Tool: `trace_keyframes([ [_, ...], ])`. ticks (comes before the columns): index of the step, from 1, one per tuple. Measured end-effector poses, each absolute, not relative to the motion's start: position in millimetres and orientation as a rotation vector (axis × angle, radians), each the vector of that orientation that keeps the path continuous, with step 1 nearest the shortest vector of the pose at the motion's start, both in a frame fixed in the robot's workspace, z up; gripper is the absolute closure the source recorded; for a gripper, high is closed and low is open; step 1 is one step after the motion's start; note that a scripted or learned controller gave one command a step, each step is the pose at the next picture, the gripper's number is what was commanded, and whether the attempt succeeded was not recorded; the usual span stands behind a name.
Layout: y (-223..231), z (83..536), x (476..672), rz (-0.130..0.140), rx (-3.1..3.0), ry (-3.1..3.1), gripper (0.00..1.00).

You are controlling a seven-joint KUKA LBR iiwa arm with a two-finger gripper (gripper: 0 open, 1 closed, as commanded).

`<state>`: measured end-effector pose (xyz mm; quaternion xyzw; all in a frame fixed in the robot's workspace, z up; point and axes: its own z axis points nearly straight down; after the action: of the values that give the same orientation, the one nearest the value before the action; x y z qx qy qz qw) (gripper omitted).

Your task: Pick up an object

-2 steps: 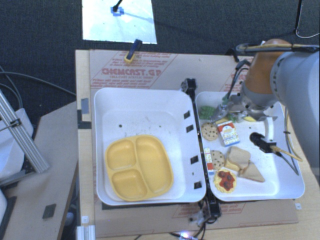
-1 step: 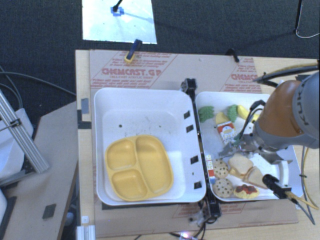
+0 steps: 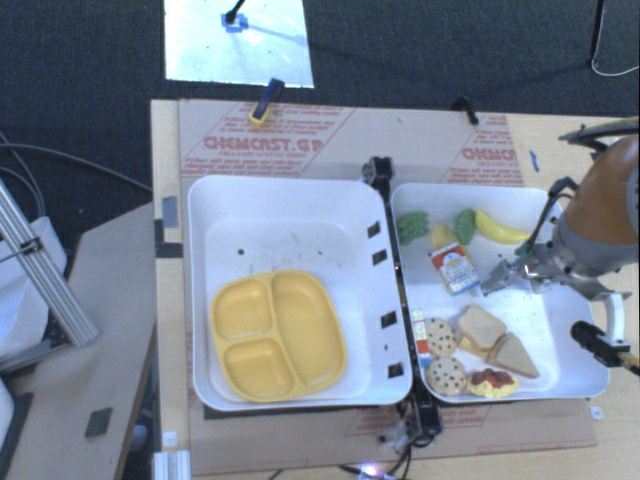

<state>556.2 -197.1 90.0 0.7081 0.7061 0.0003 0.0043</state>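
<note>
Red-and-white carton (image 3: 454, 268) lies flat beside jaws (image 3: 497, 280); banana (image 3: 498, 228) nearby.

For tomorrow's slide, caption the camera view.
Gripper hovers beside the carton in the toy-food bin; yellow tray in the other.

The arm (image 3: 605, 208) reaches in from the right. Its gripper (image 3: 500, 279) points left and hangs low, tilted down.

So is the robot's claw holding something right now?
Gripper: low in the right bin, beside the small carton; whether it is open, shut or holding anything cannot be told.
</note>
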Motion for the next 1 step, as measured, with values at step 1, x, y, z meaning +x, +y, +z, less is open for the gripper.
trace_keyframes([
  [1, -206.6, 85.9, 625.6, 0.007, 2.209, 2.222, 0.00],
])
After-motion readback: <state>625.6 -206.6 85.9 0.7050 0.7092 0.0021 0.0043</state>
